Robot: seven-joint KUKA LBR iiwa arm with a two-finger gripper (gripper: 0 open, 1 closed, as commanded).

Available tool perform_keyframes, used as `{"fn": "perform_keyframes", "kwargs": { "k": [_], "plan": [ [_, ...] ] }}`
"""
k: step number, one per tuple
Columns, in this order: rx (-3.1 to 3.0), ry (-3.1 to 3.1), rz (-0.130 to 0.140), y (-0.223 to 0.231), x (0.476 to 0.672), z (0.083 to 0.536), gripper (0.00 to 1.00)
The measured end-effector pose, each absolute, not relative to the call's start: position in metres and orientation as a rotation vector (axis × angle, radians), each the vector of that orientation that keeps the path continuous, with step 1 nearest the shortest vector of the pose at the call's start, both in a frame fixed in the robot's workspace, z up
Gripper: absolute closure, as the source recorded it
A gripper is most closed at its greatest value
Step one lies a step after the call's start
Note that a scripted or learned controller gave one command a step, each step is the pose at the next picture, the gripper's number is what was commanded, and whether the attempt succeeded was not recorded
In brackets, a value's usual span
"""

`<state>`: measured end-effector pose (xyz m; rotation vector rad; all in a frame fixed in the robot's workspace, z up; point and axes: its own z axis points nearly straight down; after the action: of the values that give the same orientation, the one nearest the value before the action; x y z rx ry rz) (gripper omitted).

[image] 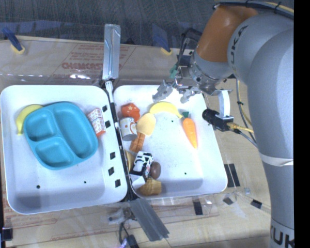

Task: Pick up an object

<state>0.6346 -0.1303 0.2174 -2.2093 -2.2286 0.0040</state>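
The tool hangs over the right bin's far rim with its fingers spread wide and nothing between them, just beside a yellow banana and near a toy carrot. Bare floor lies below the carrot, while small toys crowd the bin's left wall. In the left bin a blue divided tray leaves the near part free; faint red print on the counter is unreadable.

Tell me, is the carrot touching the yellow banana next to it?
Apart. The camera view shows a strip of white bin floor between the carrot and the yellow banana in the right bin.
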Motion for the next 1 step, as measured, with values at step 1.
{"fn": "perform_keyframes", "kwargs": {
  "k": [1],
  "plan": [
    [-2.253, -2.185, 0.008, -0.1938, 0.6469, 0.1758, 0.00]
  ]
}}
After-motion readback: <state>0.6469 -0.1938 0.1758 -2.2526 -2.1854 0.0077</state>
